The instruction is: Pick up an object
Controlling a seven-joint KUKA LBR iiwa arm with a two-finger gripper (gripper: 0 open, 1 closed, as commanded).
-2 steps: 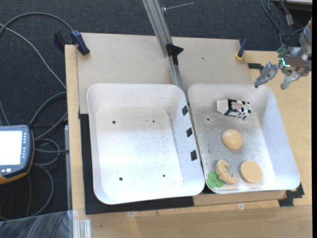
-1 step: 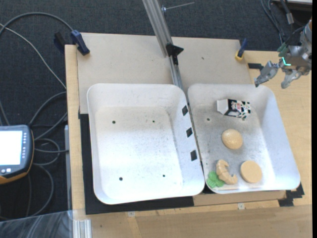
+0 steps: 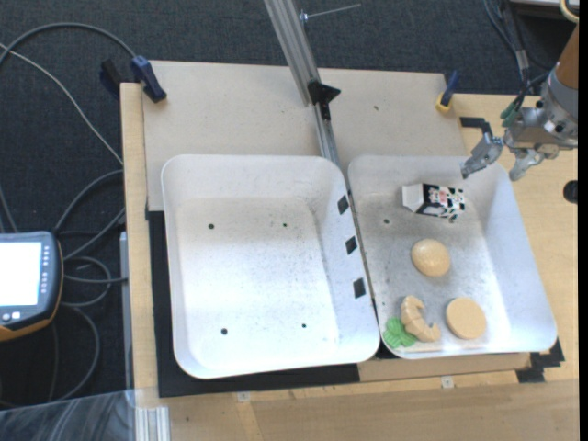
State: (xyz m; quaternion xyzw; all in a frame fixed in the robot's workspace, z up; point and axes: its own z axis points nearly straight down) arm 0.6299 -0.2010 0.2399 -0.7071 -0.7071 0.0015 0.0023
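From the fixed camera above, the arm (image 3: 571,72) enters at the upper right of the frame, its orange band just visible near the right edge above the grey wrist. The pincer (image 3: 502,162) hangs over the upper right corner of the right bin (image 3: 524,246), its two fingers spread wide with nothing between them — one fingertip lies over the bin's top rim, the other toward the right rim.

Just left of and below the pincer, apart from it, a small black-and-white carton (image 3: 433,200) lies on its side in the upper part of the right bin. Below it sits a pale rounded bun (image 3: 431,257), near the bin's middle. Along the bin's lower edge lie a flat tan disc (image 3: 466,319) and, to its left, a curved tan piece (image 3: 418,320) resting against a green item (image 3: 397,334) in the lower left corner.

There is bare floor in the right bin between the carton and the right wall, and again between the bun and the right wall. The left bin (image 3: 184,246) takes the centre-left of the frame, its floor speckled with dark marks. The two bins touch along a central seam, where a metal rail (image 3: 299,53) runs down from the top of the frame. Both rest on the table (image 3: 239,108), with blue clamps (image 3: 147,76) at its upper edge.
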